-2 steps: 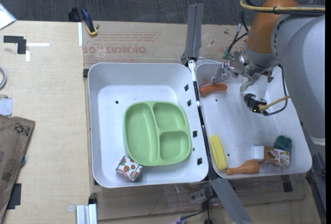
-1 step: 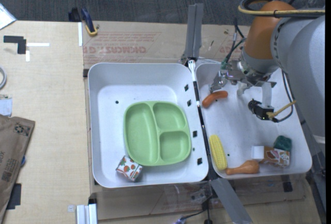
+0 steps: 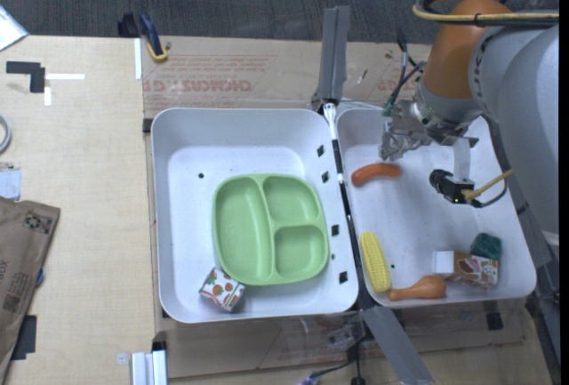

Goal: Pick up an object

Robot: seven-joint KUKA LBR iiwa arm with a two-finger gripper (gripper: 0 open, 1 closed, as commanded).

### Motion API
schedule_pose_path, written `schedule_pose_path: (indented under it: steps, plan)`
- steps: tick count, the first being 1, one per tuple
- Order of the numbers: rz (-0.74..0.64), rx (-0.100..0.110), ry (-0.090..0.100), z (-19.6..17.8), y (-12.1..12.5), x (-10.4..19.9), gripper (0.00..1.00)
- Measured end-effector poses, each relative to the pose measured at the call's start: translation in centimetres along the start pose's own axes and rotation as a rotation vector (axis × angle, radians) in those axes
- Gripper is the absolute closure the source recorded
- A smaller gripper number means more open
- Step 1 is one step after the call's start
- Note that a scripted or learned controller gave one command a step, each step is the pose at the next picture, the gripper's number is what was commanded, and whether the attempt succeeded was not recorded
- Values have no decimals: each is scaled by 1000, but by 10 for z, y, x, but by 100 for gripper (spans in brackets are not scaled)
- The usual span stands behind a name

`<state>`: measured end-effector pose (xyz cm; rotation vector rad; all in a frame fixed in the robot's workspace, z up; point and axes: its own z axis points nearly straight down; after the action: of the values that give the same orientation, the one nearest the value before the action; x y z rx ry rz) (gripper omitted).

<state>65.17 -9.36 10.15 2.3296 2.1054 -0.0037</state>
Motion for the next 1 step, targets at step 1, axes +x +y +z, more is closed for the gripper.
schedule_pose_path:
  steps: [1]
  plan:
    - [0, 0, 0, 0, 0, 0, 0]
